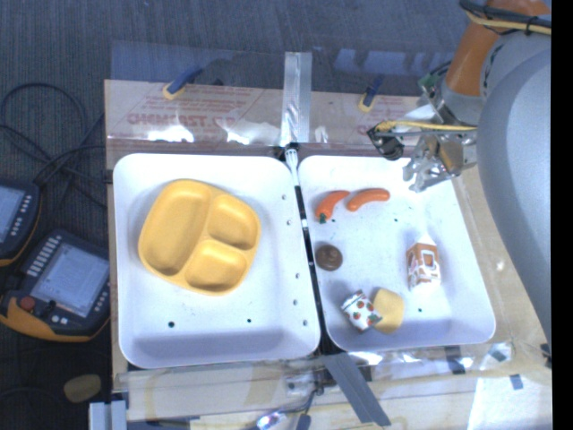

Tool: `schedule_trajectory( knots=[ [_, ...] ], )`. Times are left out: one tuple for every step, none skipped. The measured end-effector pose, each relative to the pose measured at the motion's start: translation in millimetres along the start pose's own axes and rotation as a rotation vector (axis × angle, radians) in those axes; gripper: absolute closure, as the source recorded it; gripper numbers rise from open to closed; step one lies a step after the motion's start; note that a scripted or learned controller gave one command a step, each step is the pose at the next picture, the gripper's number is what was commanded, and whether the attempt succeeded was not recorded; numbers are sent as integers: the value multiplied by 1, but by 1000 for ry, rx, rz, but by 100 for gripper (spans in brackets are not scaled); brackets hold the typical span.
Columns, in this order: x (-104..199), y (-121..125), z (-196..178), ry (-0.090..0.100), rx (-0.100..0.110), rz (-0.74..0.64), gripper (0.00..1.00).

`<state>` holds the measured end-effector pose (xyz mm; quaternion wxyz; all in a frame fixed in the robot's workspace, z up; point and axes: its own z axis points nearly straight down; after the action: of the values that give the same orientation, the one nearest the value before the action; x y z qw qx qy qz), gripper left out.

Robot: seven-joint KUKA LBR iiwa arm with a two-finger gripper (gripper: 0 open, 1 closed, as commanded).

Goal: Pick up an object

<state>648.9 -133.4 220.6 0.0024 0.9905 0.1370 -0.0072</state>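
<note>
The right bin (pixel 466 240) holds an orange carrot-like piece (pixel 329 204), an orange sausage-like piece (pixel 368 198), a brown round disc (pixel 329 257), a small orange-and-white carton (pixel 423 265), a yellow wedge (pixel 389 310) and a white spotted toy (pixel 357 310). My gripper (pixel 430 170) hangs over the bin's far right corner, well right of the sausage piece, with nothing visible between its fingers. The left bin (pixel 134 330) holds a yellow three-part plate (pixel 199 236).
A metal strip (pixel 296 97) runs back from the seam between the bins. Two clamps (pixel 183 81) (pixel 369 95) sit on the cardboard behind them. Pendants and cables (pixel 54 276) lie left of the bench. The grey arm (pixel 524 150) fills the right side.
</note>
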Motion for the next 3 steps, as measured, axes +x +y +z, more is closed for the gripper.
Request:
schedule_trajectory(
  knots=[
    [0,0,-8,-5,-1,-3,100],
    [-1,0,-8,-5,-2,-3,0],
    [-106,-13,96,8,8,74,0]
  ],
)
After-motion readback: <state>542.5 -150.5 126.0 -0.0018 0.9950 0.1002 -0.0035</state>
